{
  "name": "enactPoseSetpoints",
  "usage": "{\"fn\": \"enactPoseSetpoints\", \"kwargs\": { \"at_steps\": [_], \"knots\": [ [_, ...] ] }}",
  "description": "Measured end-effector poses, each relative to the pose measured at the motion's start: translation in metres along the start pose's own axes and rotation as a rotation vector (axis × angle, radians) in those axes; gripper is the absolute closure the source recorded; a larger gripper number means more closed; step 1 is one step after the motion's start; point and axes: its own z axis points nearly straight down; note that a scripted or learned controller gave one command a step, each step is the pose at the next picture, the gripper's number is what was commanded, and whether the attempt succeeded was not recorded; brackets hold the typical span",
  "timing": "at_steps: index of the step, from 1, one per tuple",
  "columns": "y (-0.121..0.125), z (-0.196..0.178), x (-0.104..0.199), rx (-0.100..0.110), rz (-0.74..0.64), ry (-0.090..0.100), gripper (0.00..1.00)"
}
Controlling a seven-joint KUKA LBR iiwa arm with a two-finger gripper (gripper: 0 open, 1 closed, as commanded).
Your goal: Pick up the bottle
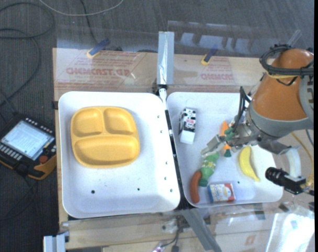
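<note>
Far left, off the bench on dark floor: a pendant (23, 147) w/ lit screen, cables running around it.

Left bin (85, 193): holds a yellow tray (105, 136) w/ three compartments, sitting toward the bin's upper left. Rest of that bin's floor is bare white.

Between bins: a taped strip (165, 56) stands at the back edge, above the seam.

Right bin (201, 101), L to R:
- carton (187, 125), white w/ black print, lying near the bin's left wall, upper part.
- sausage (195, 186), red-orange, at the lower left, near the front rim.
- bottle (209, 165), green, tilted, just above-right of the sausage; its lower end nearly touches the sausage. Lies on the bin floor.
- box (221, 192), small, blue/red label, just right of the sausage at the front rim.
- carrot (223, 126), orange, partly under the arm's wrist.
- banana (247, 163), right of the bottle, roughly upright in frame.

Gripper (218, 145): reaches in from the right, low over the bin centre, tip just above the bottle's upper end, beside the carrot. Fingers seem parted some, nothing visibly between them; can't tell if they touch the bottle. Arm's orange band (282, 91) sits above at far right.
</note>
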Motion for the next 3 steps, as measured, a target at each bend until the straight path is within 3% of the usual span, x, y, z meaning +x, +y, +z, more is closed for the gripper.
{"fn": "enactPoseSetpoints", "kwargs": {
  "at_steps": [1, 2, 3],
  "knots": [
    [0.014, 0.150, -0.048, -0.011, 0.023, -0.002, 0.00],
    [0.016, 0.142, -0.048, -0.013, 0.022, -0.002, 1.00],
    [0.031, -0.041, 0.033, 0.000, 0.040, -0.002, 1.00]
  ]
}}
